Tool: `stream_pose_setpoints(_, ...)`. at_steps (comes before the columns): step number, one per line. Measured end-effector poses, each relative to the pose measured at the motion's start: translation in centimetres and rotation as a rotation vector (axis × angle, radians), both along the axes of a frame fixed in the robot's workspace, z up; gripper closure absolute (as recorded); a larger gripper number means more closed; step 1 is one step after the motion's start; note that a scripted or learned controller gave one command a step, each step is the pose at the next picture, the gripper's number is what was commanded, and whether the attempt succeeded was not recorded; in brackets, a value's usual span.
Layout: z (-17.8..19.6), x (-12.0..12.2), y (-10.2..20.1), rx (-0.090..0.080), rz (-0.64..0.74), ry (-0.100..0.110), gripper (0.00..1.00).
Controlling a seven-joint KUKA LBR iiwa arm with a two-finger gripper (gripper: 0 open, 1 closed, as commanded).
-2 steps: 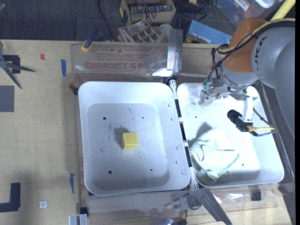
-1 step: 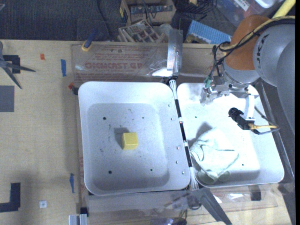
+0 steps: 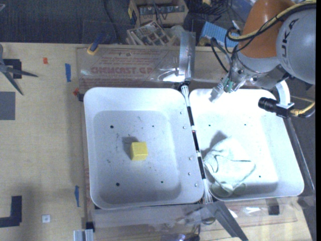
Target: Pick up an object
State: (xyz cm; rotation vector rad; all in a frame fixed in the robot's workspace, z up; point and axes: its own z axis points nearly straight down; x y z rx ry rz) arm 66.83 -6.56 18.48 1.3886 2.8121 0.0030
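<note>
A small yellow block [image 3: 139, 150] lies near the middle of the left bin [image 3: 100, 104]. A crumpled white cloth [image 3: 229, 167] rests in the near left part of the right bin [image 3: 286, 149]. My gripper [image 3: 221, 89] hangs over the far left corner of the right bin, well above and behind the cloth, with nothing seen in it. The grey arm with its orange band [image 3: 263, 14] reaches in from the upper right.
A ridge [image 3: 193, 134] where the two bin rims meet runs between the bins. A clear plastic sheet [image 3: 130, 67] lies behind the left bin. A black cable fitting [image 3: 271, 105] juts out over the right bin's far side.
</note>
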Motion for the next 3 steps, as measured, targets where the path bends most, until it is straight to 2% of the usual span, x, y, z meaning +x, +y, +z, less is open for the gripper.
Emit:
stream_pose_setpoints(1, -9.6, -4.3, -6.7, 0.002, -0.246, -0.003, 1.00)
stream_pose_setpoints(2, -4.7, 0.0, -5.7, 0.001, -0.542, 0.002, 1.00)
stream_pose_setpoints(3, -9.7, 0.1, -3.4, 0.002, -0.696, 0.000, 1.00)
